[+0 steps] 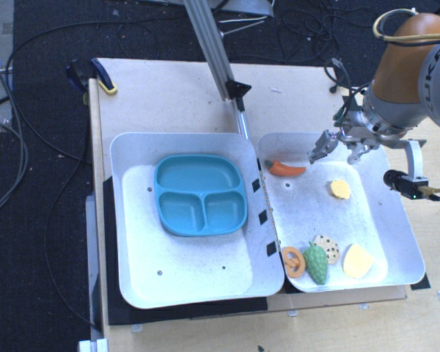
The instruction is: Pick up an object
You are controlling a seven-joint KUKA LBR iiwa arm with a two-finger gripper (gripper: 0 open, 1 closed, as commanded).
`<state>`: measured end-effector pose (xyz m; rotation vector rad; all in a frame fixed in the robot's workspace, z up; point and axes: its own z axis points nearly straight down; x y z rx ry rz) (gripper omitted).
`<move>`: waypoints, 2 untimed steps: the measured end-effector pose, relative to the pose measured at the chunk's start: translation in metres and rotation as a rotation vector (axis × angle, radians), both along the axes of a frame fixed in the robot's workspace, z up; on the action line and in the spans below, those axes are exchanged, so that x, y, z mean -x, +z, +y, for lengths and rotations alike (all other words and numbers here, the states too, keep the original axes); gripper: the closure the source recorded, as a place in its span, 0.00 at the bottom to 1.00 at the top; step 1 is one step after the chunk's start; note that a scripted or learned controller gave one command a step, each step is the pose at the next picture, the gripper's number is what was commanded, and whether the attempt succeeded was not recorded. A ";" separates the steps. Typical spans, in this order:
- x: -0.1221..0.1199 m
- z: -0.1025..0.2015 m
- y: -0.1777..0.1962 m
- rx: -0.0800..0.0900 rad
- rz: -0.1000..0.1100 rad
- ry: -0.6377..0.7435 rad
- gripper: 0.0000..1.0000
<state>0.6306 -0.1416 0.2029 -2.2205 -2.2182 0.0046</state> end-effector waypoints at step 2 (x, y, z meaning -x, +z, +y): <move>0.006 0.001 -0.032 0.001 -0.007 0.000 1.00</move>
